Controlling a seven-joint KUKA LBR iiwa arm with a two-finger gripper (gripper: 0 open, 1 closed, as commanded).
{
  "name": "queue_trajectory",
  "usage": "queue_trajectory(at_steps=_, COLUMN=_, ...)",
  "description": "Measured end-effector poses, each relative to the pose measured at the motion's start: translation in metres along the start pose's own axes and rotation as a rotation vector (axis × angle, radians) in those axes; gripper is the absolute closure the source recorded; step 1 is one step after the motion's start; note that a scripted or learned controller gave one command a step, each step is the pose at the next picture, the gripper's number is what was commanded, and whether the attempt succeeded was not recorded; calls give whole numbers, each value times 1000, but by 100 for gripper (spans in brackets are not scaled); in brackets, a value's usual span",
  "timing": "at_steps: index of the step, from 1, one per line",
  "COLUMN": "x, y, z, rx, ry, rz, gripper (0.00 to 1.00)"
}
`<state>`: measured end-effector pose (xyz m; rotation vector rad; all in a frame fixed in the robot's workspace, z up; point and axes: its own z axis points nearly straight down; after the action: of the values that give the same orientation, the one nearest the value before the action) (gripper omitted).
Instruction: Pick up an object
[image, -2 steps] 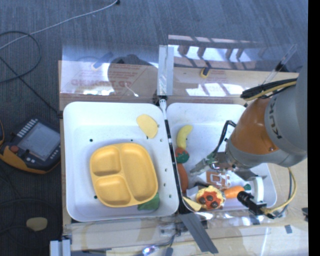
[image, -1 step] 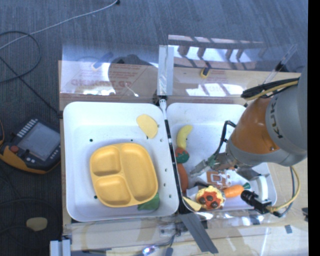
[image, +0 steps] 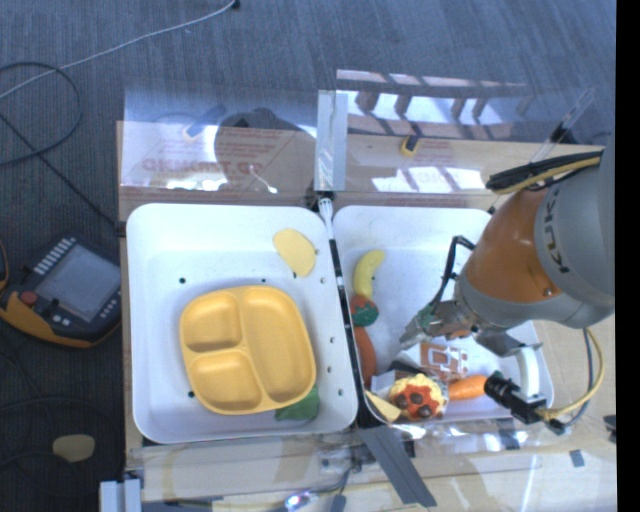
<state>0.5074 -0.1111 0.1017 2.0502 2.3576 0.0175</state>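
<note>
Toys crowd the right bin (image: 400, 235): banana (image: 367, 272), carrot (image: 466, 388), pizza (image: 418, 396) just beside the claw (image: 437, 325); its state I cannot tell. Yellow tray (image: 247, 347) fills the left bin (image: 160, 250).

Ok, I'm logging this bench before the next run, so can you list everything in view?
Shallow white plastic bins: two, side by side.
Yellow divided plastic plate: one, left bin.
Pale yellow flat chip-shaped piece: one, left bin, far edge.
Green item: one, under the plate's near corner.
Yellow toy banana: one, right bin.
Orange toy carrot: one, right bin, near edge.
Round multicoloured toy food: one, beside the carrot.
Black-and-orange handheld controller: one, floor, left.
Grey-and-orange arm: one, over right bin; pincer low in the bin.
</note>
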Motion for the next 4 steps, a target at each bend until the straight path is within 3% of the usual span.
queue_trajectory(at_steps=1, x=66, y=33, z=-81, rx=23, ry=4, rz=91, gripper=100)
queue_trajectory(at_steps=2, x=160, y=136, z=-101, rx=23, ry=1, rz=139, gripper=100)
queue_trajectory(at_steps=3, x=156, y=176, z=-90, rx=22, ry=0, rz=8, gripper=100)
queue_trajectory(at_steps=4, x=150, y=164, z=-131, rx=19, ry=4, rz=-275, gripper=100)
